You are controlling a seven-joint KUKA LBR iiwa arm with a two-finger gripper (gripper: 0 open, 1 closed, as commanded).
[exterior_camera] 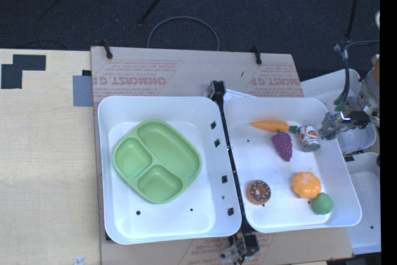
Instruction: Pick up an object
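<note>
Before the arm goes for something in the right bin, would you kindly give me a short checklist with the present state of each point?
1. Gripper is over the right white bin, at its far right rim: ok.
2. Finger opening: cannot tell, the view is too blurred there.
3. Nearest target, the small silver can with a red label, lies just beside the gripper and is not lifted: ok.
4. Room around the can: the purple grape bunch and the orange carrot lie close by: not ok.
5. Other options lie apart from the can: orange round fruit, green ball, brown sprinkled doughnut: ok.
</note>
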